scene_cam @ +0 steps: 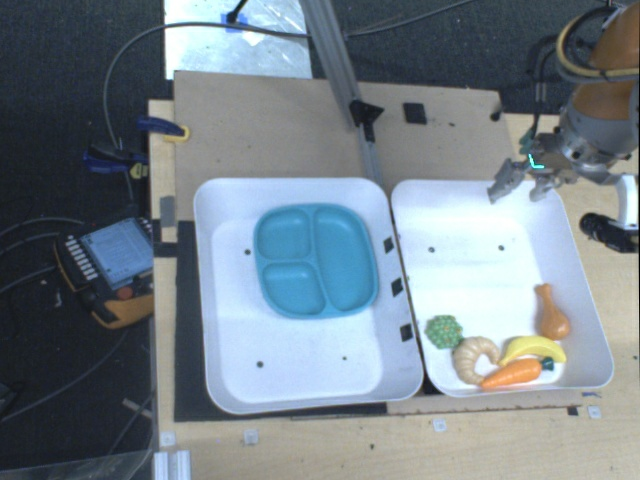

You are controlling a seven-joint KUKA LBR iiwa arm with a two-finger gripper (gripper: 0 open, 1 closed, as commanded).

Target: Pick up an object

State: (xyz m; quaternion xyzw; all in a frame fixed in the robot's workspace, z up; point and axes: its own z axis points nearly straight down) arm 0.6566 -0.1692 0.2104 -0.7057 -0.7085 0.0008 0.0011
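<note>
You can see the gripper (524, 186) above the far edge of the right bin (480, 258), its two fingers spread apart with nothing between them. The toy foods lie well apart from it in the near corner: broccoli (443, 330), croissant (473, 356), carrot (511, 373), banana (533, 348) and drumstick (550, 314).

Two white bins (300, 388) on tan board. Sky-blue divided plate (316, 260), far left of the grey gripper (522, 184). Below the gripper, bunched together: green broccoli (443, 330), beige croissant (473, 356), yellow banana (533, 348), orange carrot (511, 373), brown-orange drumstick (550, 313).
</note>
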